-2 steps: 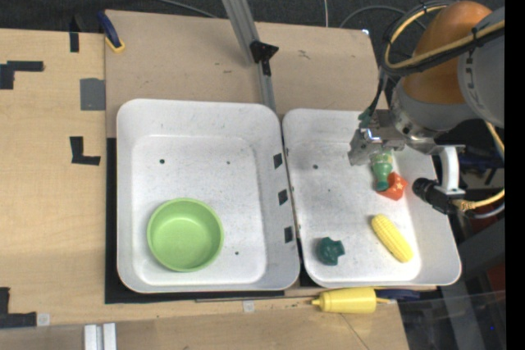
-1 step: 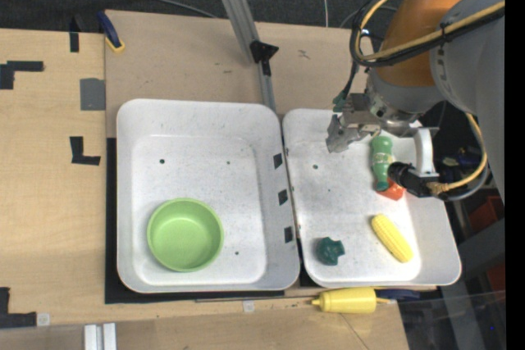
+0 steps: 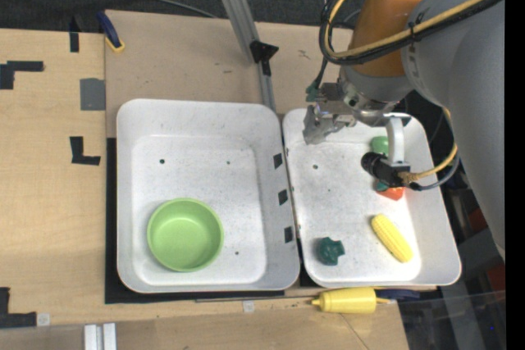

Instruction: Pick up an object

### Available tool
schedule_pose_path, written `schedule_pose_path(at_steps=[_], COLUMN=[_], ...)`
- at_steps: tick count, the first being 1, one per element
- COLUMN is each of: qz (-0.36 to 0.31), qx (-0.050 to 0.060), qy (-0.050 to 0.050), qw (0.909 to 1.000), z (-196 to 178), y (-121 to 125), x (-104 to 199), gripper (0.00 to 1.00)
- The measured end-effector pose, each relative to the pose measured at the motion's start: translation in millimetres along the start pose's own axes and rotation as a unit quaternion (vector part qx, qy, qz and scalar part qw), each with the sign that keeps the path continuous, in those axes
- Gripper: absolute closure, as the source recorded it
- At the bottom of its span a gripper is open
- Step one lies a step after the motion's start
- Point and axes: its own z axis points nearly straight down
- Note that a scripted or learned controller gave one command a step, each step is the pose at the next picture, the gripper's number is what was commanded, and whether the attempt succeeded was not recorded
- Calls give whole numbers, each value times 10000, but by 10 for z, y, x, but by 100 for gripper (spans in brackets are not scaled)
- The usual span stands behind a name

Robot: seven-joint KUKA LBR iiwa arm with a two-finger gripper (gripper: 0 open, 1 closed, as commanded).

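Single fixed camera, set high above the worktop.

The pale wooden worktop (image 3: 49, 201) is viewed downward at a slant, from moderately far, so that both shallow white plastic bins, left (image 3: 131, 127) and right (image 3: 439, 258), are framed whole. The grey arm with its orange band (image 3: 394, 4) is seen entering from the right.

Lime-green bowl (image 3: 185, 234), yellow corn (image 3: 391, 238), dark teal toy (image 3: 330, 250), possibly red-orange piece (image 3: 393, 193), speckled white bins (image 3: 205, 117).
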Motion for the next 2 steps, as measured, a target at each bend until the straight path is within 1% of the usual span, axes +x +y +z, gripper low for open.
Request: schedule_pose_path(at_steps=[2], qz=[-5], qx=[-2], qy=[2], qw=[10000], z=[-157], y=[458], x=[1090], gripper=[100])
